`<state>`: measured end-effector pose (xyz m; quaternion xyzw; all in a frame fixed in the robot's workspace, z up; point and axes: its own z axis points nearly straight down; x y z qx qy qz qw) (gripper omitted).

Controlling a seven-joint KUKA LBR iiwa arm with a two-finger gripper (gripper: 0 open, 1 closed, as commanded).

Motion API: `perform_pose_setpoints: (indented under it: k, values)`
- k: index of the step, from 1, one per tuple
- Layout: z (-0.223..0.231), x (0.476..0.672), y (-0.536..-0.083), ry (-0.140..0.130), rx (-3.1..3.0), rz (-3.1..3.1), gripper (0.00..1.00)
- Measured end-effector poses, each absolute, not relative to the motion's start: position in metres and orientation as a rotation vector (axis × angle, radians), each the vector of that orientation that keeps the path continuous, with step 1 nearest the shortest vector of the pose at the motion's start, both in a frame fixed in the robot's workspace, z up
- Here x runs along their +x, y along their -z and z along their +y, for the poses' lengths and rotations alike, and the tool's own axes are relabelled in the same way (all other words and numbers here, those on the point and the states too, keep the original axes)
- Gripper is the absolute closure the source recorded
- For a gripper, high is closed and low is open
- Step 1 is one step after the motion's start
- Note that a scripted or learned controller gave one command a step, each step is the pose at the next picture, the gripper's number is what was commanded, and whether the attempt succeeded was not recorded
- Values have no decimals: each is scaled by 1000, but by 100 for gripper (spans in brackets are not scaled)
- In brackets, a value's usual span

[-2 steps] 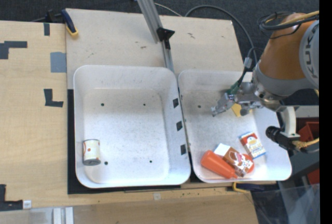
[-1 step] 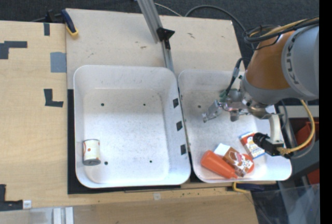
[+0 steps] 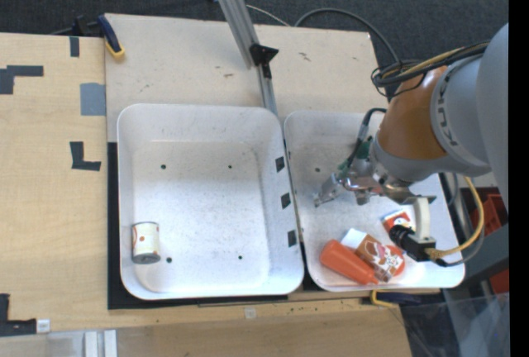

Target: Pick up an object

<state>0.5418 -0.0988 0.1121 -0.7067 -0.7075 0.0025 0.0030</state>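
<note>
Gripper [image 3: 331, 190] is low in right bin [image 3: 307, 140], fingers look spread w/ nothing between; orange carrot-like toy [image 3: 345, 261] lies below-right of it, small can [image 3: 145, 242] far left in left bin [image 3: 198, 120]

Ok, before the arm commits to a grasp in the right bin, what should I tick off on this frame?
1. Gripper is over the right bin, above bare floor: ok.
2. Something between its fingers: not ok, nothing visible there.
3. Targets available: ok. An orange carrot-shaped piece and a red-and-white packet lie by the near wall.
4. Those two separated enough for a clean pick: not ok, they touch.
5. Gripper lined up over a target: not ok, both lie nearer the camera than the fingertips.
6. Small can in the left bin stands alone, away from the arm: ok.
</note>
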Motion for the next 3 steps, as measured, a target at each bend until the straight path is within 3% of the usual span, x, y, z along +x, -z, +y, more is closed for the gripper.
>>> perform_pose_setpoints:
  k: [1,3]
  values:
    - [-98,543,-124,-4,-2216,-2222,100]
    - [-91,531,-217,4,-2222,-2225,100]
